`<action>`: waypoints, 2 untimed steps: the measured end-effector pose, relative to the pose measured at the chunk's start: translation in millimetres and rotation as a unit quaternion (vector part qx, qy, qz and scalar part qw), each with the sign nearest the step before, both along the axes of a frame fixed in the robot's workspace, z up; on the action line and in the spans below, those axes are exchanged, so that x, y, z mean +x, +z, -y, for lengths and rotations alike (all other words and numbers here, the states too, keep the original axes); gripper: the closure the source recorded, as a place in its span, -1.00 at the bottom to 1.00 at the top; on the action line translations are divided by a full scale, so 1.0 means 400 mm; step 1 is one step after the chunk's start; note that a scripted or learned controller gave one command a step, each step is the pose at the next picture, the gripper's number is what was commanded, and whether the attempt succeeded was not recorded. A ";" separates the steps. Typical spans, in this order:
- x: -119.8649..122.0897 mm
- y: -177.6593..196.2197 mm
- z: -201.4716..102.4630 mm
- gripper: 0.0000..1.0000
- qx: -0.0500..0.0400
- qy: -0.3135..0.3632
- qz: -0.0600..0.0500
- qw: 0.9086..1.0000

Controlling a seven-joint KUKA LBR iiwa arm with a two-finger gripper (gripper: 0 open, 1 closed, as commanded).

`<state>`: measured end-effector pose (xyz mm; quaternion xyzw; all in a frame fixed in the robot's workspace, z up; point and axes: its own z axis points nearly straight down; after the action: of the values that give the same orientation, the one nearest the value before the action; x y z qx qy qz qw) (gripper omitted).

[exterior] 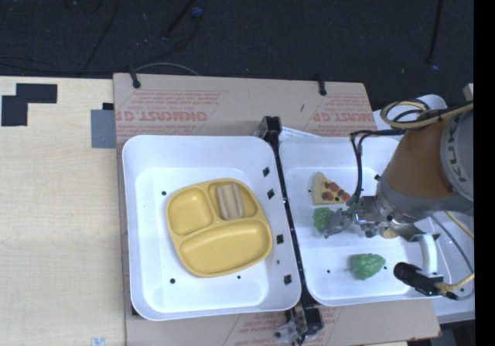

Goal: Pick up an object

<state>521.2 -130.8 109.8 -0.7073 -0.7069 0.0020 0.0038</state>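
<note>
As the grey arm reaches in from the right, we enter its two-finger gripper (340,222) low over the right-hand shallow white bin (332,162). It sits at the right edge of a small dark green lumpy toy vegetable (322,218). Touching or just beside, we cannot tell, nor whether the gripper is open or closed. We judge this placement as a lining-up on the closest loose piece, the likely object of the pick; it rests on the bin floor, not yet lifted.

Item: wedge-shaped toy pizza slice, pale with red spots (328,190), just far of the dark green vegetable and apart from it.

Item: lighter green leafy plastic lump (366,265), nearer in the same bin, apart from the gripper.

Item: left-hand shallow white bin (147,259), holding a yellow three-compartment plastic tray (220,248). A tan ridged bun-like toy piece (227,201) lies in the tray's far-right compartment, kept in place, we judge, by the divider walls.
</note>
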 end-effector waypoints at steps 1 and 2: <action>-0.001 -0.058 -0.002 -1.00 0.000 0.000 0.002 1.000; 0.001 -0.028 0.001 1.00 -0.001 -0.002 0.003 1.000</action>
<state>521.5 -131.1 98.5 -0.7089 -0.7053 0.0003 0.0013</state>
